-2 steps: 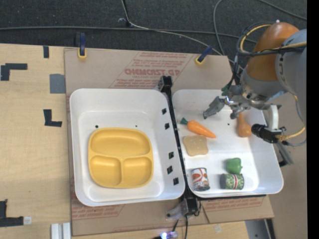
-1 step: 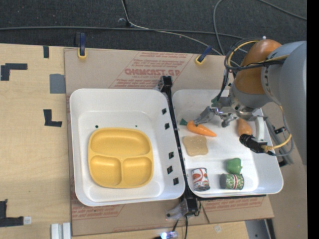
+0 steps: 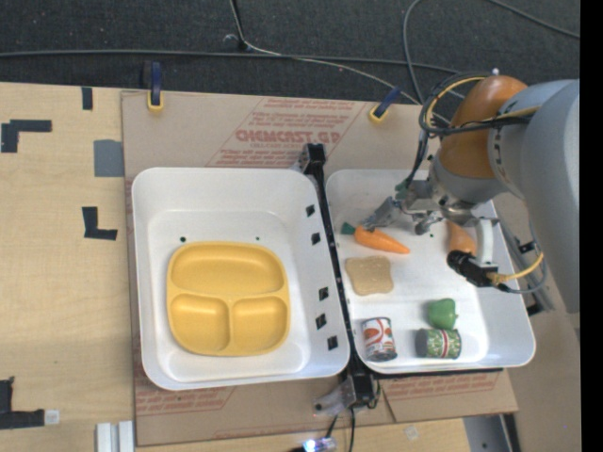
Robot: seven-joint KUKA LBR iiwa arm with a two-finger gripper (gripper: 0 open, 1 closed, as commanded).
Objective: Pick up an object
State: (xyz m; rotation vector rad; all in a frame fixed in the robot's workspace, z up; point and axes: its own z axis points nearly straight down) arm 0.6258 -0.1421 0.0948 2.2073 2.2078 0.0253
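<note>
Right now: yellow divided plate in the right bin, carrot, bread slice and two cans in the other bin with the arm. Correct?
Not quite. The camera view shows the yellow divided plate in the left bin, not the right. The carrot, bread slice and two cans lie in the right bin, where the arm reaches in.

A wooden bench point(image 3: 57, 281) carries a cardboard sheet point(image 3: 273, 130) (held by two clamps point(image 3: 154, 92) at its far edge). Behind lies dark carpet point(image 3: 113, 17), crossed by black cables point(image 3: 283, 50).
</note>
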